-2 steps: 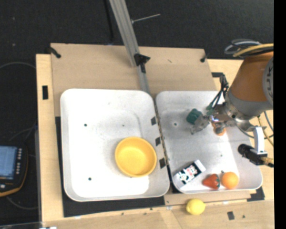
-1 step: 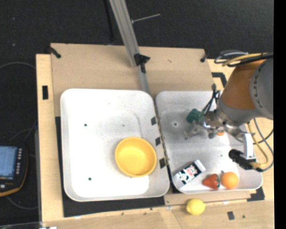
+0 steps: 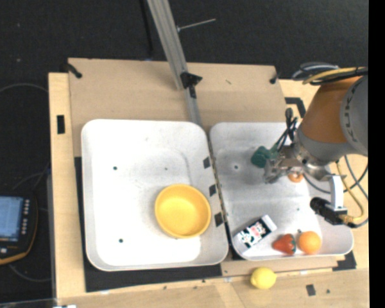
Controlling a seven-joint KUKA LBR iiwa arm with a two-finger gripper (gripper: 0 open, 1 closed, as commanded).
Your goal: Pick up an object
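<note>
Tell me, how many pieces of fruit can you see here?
3: an orange and a red strawberry in the right bin's near corner, and a lemon on the bench outside it. The arm may hide more.

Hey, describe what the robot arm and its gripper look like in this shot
The arm is a thick rounded grey body with a broad orange band above the wrist. Black cables run along it toward the small metallic gripper, and a white and black fitting hangs beside it.

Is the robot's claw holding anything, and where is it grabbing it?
It cannot be told. The gripper sits low in the right bin, beside a small green object, but no hold is visible.
</note>
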